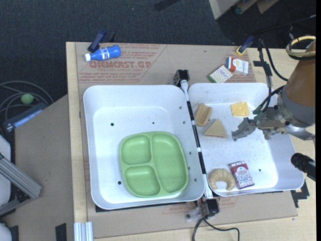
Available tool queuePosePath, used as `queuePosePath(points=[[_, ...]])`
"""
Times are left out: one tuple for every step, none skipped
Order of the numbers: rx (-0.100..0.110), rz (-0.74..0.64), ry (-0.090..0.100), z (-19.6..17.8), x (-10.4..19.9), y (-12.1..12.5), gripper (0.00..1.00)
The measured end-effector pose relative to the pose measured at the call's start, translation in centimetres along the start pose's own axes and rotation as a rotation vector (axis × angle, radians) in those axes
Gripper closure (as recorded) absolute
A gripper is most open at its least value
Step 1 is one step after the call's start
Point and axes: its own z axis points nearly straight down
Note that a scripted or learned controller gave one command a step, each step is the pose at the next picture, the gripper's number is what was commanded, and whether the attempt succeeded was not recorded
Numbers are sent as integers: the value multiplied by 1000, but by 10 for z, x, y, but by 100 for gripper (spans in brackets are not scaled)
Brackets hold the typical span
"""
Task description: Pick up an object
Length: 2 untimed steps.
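The right bin [275,157] holds several food items. A tan bread slice [202,114] and a pale wedge [216,129] lie near its left wall. A yellow square slice [239,109] sits at the back. A croissant [222,178] and a small red carton [241,174] rest near the front. My gripper [241,131] hangs low over the middle of this bin, just right of the wedge and below the yellow slice. Nothing visibly sits in it.
The left bin [100,129] carries a green divided plate [153,163]. On the bench behind the bins lie a blue-and-white bottle [103,53] and two small cartons [220,74] [238,65]. A black clamp [181,77] stands where the bins meet.
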Motion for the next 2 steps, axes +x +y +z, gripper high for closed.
queuePosePath(points=[[-1,-1,0,55,17,72,0],[-12,1,-3,156,-30,108,0]])
